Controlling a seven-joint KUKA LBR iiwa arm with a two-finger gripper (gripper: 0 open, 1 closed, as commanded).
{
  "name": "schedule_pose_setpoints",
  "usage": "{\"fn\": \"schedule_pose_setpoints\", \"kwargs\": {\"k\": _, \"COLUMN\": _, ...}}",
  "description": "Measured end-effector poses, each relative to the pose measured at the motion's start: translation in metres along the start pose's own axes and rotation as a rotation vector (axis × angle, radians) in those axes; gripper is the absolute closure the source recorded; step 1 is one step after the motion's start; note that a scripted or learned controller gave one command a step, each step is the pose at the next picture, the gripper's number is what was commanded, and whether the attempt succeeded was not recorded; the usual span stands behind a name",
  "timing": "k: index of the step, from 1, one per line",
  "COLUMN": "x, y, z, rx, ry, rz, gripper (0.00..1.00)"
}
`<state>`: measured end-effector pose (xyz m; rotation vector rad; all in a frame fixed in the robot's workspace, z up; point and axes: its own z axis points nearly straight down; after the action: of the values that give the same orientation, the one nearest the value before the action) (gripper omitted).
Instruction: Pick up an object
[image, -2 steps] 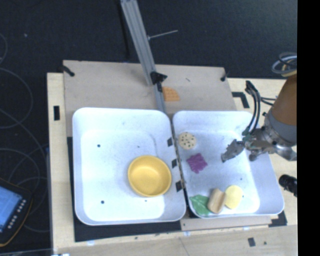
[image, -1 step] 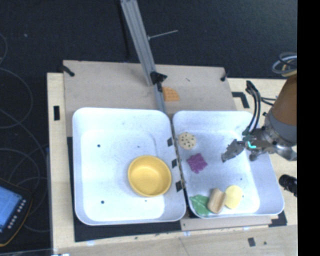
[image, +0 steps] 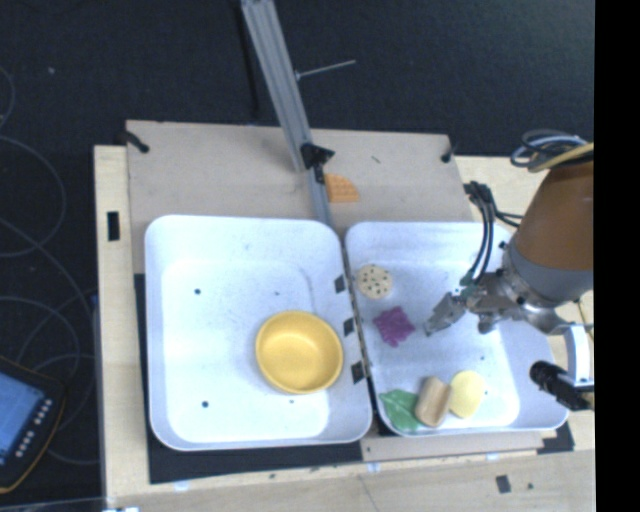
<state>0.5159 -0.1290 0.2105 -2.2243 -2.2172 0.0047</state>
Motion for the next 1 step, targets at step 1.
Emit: {"fn": "schedule_pose_setpoints", "kwargs": {"k": 1, "x": -0.0028, "y": 0.0051, "z": 0.0616, "rx": 0.002, "ry": 0.000, "rz": -0.002, "gripper": 0.00}}
